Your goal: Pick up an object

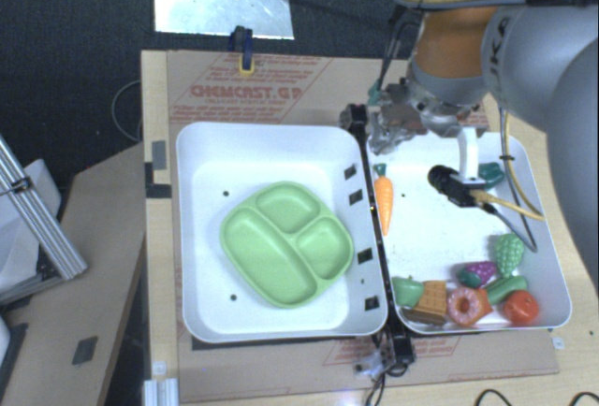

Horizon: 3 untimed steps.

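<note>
A toy carrot [382,200] stands lengthwise against the left wall of the right bin [543,236], its green top pointing up toward the gripper. My gripper [381,147] hangs directly above that green top, very close to it or touching it. The arm's grey wrist hides how the gripper meets the carrot. More toys crowd the near edge of the right bin: a green pepper [407,289], a waffle piece [432,301], a pink donut [465,306], a red tomato [521,305], purple grapes [477,273] and a bumpy green piece [508,252].
In the left bin [201,198] lies a green divided plate [285,243]. A black cylinder with a yellow cable [451,184] hangs off the wrist over the right bin, with a teal item [491,174] beside it. The dividing wall between the bins runs just left of the carrot.
</note>
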{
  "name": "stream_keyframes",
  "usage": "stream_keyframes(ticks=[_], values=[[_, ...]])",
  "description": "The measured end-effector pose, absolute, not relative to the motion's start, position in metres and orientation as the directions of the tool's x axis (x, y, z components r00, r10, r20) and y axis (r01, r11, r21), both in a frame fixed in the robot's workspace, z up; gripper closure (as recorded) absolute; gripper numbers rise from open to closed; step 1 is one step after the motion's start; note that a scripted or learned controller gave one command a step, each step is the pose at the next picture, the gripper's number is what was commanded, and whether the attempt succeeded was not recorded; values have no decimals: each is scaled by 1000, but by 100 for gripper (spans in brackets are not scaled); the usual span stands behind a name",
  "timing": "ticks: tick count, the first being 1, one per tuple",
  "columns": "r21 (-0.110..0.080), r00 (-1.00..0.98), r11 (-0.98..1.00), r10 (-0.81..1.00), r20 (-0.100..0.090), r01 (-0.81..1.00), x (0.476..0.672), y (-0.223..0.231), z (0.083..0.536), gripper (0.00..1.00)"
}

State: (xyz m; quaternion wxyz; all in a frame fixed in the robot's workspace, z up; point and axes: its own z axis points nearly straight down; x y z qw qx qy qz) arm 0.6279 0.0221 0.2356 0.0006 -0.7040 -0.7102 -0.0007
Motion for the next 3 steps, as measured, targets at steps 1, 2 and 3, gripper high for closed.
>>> stream_keyframes(ticks=[1,2,3], values=[[-1,-9,9,1000,2,1000,614,68,221,100],[-1,-7,7,1000,0,1000,600,86,214,100],[2,-7,7,1000,1,1000,599,89,234,100]])
